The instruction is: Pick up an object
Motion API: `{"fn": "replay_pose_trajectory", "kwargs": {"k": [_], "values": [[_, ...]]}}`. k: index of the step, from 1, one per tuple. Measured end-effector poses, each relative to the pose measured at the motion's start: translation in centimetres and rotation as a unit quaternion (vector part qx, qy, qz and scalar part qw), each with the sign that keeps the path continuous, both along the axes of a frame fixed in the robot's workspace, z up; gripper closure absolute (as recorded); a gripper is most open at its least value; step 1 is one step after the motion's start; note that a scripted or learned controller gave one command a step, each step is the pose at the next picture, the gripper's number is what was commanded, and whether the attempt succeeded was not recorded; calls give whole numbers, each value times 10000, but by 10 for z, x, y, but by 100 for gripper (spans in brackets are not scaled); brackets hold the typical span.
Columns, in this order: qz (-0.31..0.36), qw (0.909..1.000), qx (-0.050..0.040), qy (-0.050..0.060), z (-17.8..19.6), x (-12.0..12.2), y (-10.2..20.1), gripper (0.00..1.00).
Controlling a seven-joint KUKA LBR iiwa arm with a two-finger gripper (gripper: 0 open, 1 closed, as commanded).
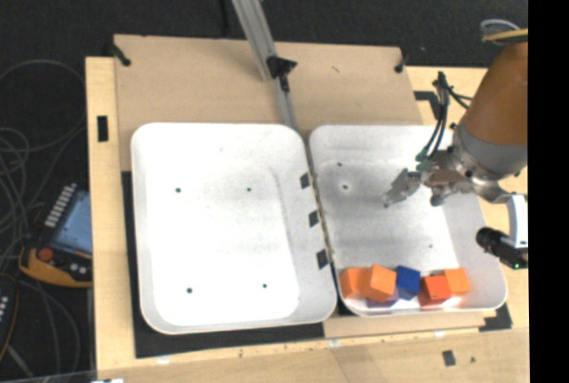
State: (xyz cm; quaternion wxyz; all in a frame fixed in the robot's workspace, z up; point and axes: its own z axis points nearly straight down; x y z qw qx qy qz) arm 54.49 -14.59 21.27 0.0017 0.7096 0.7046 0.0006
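The arm comes in from the right, and its hand (pixel 413 188) hangs over the middle of the right bin (pixel 373 150). Its two fingers are spread apart and hold nothing. All the blocks sit in a row along the near wall of that bin: orange blocks (pixel 369 282), a blue block (pixel 408 281), and two more orange ones (pixel 444 285). The left bin (pixel 222 221) has lots of open floor. The table (pixel 258 83) is light wood, on a dark floor with cables (pixel 27 150).
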Motion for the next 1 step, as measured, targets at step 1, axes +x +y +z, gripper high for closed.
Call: {"fn": "replay_pose_trajectory", "kwargs": {"k": [1], "values": [[28,10000,19,62,-91,-50,11,0]]}}
